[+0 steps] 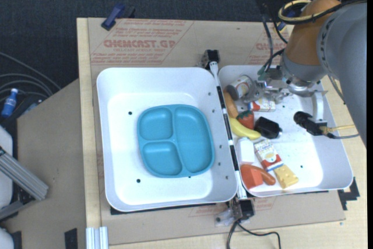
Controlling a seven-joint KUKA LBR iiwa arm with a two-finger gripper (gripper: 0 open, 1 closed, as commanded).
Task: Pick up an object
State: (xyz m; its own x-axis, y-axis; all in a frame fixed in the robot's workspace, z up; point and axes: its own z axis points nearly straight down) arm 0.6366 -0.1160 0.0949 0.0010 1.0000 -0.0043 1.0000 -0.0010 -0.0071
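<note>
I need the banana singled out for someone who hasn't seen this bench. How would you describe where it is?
Look at the right-hand white bin, the cluttered one under the arm. Along its left wall, about halfway down, lies the banana, just left of a black block and below a small red piece. It is the one curved, plain yellow item there.

The arm (344, 26) was a bulky grey cylinder with an orange band (306, 32) above a silvery metal wrist, trailed by thin black cables (269, 32).
</note>
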